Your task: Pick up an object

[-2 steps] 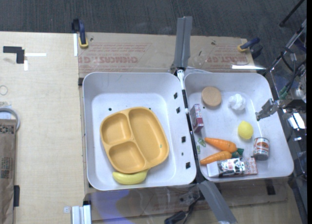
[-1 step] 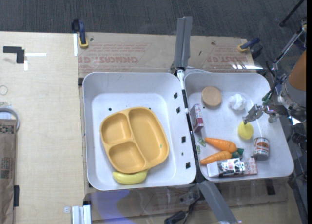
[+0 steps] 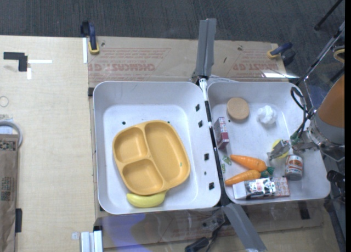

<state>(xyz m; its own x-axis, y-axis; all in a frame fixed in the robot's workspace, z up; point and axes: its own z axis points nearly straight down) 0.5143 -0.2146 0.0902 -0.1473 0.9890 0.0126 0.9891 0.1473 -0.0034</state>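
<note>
My gripper (image 3: 282,147) hangs low in the right bin (image 3: 252,89); whether it is spread, I cannot tell. Can (image 3: 294,167) just beside it, near the right wall: likely rigid, light, slippery; take it across the body. Carrots (image 3: 248,168) crowd left; open floor lies toward the puck (image 3: 238,108).

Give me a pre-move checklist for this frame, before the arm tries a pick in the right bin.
1. Gripper is over the right bin: ok.
2. Finger state readable: cannot tell, too small and cluttered.
3. Something held between the fingers: cannot tell.
4. Nearest target, the small can, has room around it: not ok, it stands close to the gripper and the flat carton.
5. Two carrots lie apart from the bin walls: ok.
6. Yellow tray and banana sit in the left bin, out of the way: ok.
</note>
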